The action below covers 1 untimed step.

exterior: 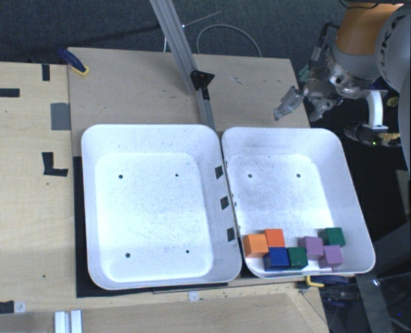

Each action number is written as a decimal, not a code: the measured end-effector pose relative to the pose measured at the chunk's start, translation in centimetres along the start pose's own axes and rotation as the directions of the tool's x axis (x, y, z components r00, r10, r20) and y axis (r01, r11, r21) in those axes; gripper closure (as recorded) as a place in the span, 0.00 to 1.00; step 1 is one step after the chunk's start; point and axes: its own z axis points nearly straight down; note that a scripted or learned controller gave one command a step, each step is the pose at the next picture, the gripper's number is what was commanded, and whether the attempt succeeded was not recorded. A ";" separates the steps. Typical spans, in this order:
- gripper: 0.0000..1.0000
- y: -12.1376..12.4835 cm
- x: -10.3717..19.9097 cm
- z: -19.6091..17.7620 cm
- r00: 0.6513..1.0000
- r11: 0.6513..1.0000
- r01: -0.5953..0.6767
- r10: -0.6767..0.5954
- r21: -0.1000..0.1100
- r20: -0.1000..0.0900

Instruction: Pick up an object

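Several small blocks lie bunched along the near edge of the right bin (pixel 330 155): an orange block (pixel 255 244), a darker orange one (pixel 274 237), a blue one (pixel 278 257), a green one (pixel 297 256), two purple ones (pixel 311 245) (pixel 332 255) and a dark green one (pixel 332 236). My gripper (pixel 289 105) hangs above the bench just beyond the right bin's far rim, well away from the blocks. Its fingers point down and to the left, and nothing shows between them.
The left bin (pixel 150 207) sits beside the right one. A slanted metal pole (pixel 181 47) with a black clamp crosses the bench behind the bins. A thin cable loops on the bench top near the pole.
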 end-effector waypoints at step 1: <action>0.00 -3.7 -0.4 -22.6 1.000 1.000 0.000 0.000 -0.011 0.001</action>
